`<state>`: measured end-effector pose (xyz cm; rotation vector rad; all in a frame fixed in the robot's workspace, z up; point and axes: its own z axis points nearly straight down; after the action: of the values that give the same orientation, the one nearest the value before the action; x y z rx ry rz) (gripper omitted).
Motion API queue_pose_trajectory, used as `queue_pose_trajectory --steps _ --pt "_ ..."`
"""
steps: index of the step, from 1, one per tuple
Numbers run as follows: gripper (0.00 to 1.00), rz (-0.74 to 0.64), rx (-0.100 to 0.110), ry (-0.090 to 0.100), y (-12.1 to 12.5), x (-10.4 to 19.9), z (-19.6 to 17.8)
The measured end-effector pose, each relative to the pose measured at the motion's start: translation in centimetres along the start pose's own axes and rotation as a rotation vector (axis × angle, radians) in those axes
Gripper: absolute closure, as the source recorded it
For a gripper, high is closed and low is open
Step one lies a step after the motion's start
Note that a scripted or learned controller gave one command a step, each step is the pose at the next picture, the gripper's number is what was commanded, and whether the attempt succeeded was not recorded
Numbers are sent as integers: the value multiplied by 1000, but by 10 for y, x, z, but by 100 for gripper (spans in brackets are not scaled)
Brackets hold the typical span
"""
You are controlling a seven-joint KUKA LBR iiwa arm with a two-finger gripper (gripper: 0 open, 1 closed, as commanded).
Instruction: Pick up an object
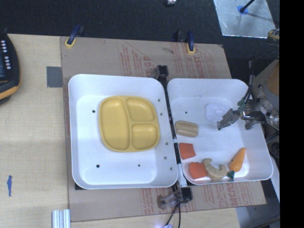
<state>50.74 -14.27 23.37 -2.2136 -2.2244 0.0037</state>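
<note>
Gripper (227,121) hovers over the right bin (204,85) near its right wall, above bare floor. Can't tell the claw's state from this angle; nothing visible in it. Nearest pick candidates: bread roll (186,128) just left of it by the bin's left wall, long axis running left-right; carrot (238,159) toward the near-right corner, tilted. Roll looks the easier target: a short move left, then down.

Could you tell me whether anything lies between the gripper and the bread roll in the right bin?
Nothing visible does. The gripper hangs over the right bin, and the bread roll lies to its left in the camera view with bare white floor between them. The carrot and the other food pieces sit nearer the bin's front edge.
</note>
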Motion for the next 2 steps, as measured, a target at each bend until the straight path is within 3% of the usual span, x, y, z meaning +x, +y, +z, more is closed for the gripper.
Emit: queue_pose_trajectory --steps 1,2 --pt "0 -7 -3 -1 65 52 37" --pt "100 1 -1 -3 62 47 25"
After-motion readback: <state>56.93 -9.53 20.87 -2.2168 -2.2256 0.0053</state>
